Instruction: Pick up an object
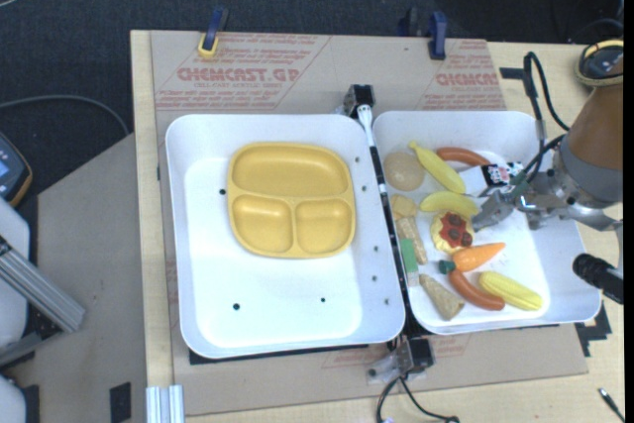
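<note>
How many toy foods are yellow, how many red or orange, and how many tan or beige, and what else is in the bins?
Yellow: 3 - banana, lemon piece, corn
Red or orange: 4 - top sausage, pizza slice, carrot, lower sausage
Tan or beige: 4 - round bun, three bread-like pieces
Yellow divided plate: 1
Total: 12

Toy foods (458, 233) heaped in right bin (555, 297): bananas, sausages, carrot, pizza slice; none lifted
</note>
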`<state>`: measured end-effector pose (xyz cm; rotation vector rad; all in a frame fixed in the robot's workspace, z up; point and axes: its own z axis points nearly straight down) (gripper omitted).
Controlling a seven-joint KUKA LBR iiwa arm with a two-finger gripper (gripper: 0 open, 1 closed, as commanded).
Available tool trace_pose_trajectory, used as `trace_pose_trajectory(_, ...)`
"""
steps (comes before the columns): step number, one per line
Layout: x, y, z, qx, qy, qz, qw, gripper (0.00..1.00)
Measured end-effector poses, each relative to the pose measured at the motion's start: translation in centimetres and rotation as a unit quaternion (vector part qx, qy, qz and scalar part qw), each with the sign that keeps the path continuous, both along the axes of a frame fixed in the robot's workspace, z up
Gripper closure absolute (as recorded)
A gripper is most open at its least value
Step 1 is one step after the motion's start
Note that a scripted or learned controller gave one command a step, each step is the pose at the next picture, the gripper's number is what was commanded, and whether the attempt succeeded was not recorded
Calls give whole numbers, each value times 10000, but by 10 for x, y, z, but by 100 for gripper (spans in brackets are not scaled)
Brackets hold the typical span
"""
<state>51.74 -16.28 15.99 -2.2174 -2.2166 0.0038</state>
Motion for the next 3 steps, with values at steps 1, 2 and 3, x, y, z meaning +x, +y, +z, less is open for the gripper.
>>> trace_pose_trajectory(1,1,-4,-44,-1,-2,-2,10000,0)
trace_pose_trajectory(2,2,-3,-74,3,-24,-1,10000,0)
trace_pose_trajectory(3,5,-2,-60,-1,-70,4,10000,100)
